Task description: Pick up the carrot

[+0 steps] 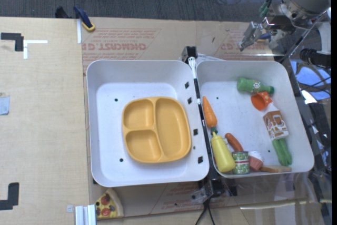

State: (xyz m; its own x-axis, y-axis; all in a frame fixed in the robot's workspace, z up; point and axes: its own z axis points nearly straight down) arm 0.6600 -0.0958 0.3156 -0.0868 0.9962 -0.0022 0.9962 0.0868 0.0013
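Orange carrot [209, 112] at right bin's [295, 93] left wall, well apart from raised, empty, open-fingered gripper [251, 38].

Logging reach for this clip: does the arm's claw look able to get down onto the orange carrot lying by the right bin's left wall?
Probably yes. The orange carrot lies uncovered, nothing on top, though tight against the right white bin's left wall. The claw hovers beyond the far rim.

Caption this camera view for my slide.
Tool above the right bin; carrot lying by its left wall.
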